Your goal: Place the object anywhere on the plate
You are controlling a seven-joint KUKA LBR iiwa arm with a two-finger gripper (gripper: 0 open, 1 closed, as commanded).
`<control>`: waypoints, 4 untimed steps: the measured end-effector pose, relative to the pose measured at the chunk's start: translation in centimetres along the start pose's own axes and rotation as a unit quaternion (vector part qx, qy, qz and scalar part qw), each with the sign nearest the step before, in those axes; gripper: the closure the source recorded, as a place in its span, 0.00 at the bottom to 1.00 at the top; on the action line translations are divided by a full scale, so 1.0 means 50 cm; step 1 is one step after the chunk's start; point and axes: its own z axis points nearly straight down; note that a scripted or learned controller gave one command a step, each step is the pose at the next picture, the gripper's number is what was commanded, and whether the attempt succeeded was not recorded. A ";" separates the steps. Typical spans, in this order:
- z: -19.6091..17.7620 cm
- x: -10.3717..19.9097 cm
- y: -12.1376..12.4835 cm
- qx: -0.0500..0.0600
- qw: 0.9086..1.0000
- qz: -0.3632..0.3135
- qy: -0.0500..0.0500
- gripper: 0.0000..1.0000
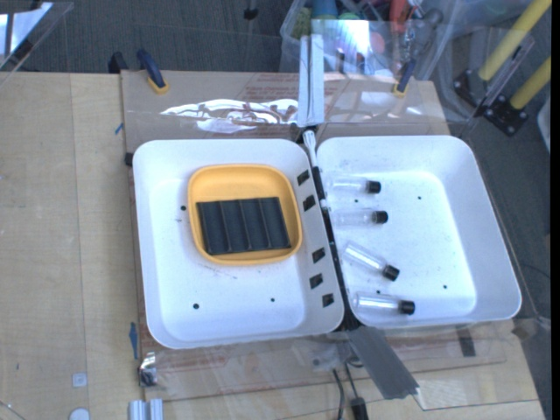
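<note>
Four vials wait, yellow plate loaded with black tray

Four clear black-capped vials [372, 234] lie along the right bin's [455, 169] left side; the yellow plate [245, 213], holding a ribbed black tray [242, 224], sits in the left bin [166, 261].

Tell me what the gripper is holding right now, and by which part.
Nothing is seen to be held. All four clear tubes with black caps lie loose in the right bin; the yellow plate sits in the left bin, carrying a black ribbed block.
</note>
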 end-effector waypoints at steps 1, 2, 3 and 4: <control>0.001 0.019 0.017 -0.001 0.989 -0.145 0.000 1.00; 0.001 -0.017 -0.010 0.002 0.961 -0.278 -0.001 1.00; 0.002 0.034 0.028 -0.002 0.904 -0.428 0.000 1.00; 0.002 0.033 0.028 -0.001 0.851 -0.524 -0.001 1.00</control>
